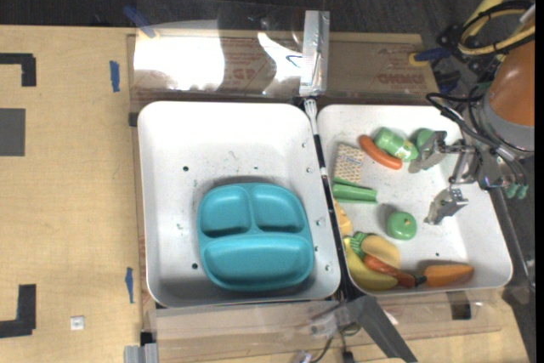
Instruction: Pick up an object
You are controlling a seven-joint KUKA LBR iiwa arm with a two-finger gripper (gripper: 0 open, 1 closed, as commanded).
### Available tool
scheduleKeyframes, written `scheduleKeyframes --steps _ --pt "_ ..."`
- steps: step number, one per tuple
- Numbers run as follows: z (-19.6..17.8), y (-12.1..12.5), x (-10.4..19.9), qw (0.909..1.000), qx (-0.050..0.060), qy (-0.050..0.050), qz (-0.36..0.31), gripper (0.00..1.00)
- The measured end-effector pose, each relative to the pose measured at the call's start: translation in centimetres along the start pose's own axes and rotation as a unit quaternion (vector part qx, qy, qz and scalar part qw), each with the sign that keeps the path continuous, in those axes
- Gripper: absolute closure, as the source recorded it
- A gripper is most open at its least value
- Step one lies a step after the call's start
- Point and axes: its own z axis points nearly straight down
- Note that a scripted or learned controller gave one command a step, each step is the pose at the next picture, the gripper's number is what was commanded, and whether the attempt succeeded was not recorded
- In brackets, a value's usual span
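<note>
Green stick (354, 193) lying left-right

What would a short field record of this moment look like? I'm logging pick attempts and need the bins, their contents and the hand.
left bin: holds a teal divided plate
right bin: toy food, among it a green round piece, a green stick, an orange carrot-like piece, a yellow banana
hand: over the right bin, near its right side
held object: none seen between its fingers
nearest item to hand: green round piece
</note>
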Motion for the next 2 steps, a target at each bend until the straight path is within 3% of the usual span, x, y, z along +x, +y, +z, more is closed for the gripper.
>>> scheduleKeyframes --steps 1,2 --pt "14.5 0.1 -5.8 0.9965 0.000 -0.003 -0.083 0.00" --pt "15.4 2.5 -13.2 0.9998 0.000 -0.003 -0.022 0.00"
